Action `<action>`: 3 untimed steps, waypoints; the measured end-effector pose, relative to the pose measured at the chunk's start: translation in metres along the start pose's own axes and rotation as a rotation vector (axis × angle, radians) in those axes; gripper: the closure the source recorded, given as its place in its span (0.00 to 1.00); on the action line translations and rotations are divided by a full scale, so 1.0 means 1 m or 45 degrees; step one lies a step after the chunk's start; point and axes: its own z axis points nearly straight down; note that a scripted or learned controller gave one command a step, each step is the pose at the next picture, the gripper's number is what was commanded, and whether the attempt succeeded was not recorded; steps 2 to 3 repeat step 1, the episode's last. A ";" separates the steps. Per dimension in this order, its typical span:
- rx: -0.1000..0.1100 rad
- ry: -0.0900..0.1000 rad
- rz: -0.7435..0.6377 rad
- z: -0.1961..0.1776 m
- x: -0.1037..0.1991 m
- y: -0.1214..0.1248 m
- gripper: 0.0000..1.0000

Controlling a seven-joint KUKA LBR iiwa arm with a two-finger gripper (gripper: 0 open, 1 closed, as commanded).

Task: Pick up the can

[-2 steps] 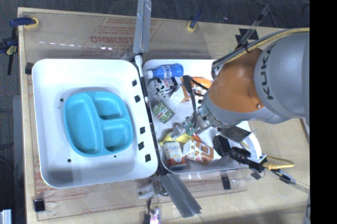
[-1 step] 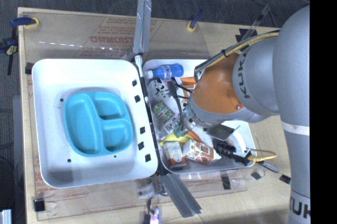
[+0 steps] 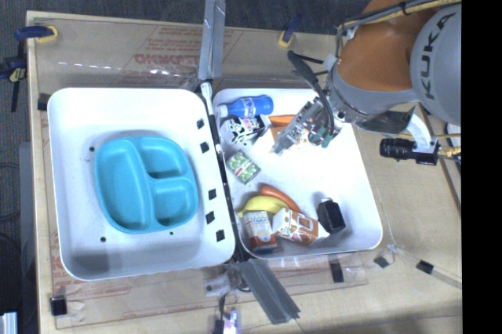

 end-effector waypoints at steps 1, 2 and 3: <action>0.000 0.004 -0.549 0.065 0.063 -0.001 1.00; 0.000 0.004 -0.549 0.065 0.063 -0.001 1.00; 0.000 0.004 -0.549 0.065 0.063 -0.001 1.00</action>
